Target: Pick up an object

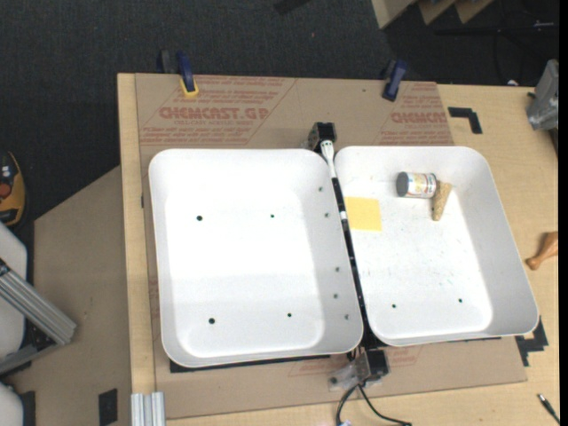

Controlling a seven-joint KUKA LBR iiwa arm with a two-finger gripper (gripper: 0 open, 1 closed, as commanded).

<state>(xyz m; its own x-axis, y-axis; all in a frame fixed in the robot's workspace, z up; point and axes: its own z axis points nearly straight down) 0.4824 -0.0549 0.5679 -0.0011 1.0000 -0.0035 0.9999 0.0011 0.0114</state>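
White plastic forms two shallow bins on the brown board of the bench (266, 105). The right bin (508, 269) holds three things in its far half: a flat yellow square (363, 213) near the wall shared with the left bin (164, 264), a small grey cylinder (416, 185) lying on its side, and a tan stick (440, 201) just beside it. A sliver of orange (541, 255) juts in at the right edge; whether the tool is apart or together cannot be told.

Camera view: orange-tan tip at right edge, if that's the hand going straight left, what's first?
Probably the right bin's rim, then bare floor; the small jar, tan piece and yellow square sit off that line. Height unclear.
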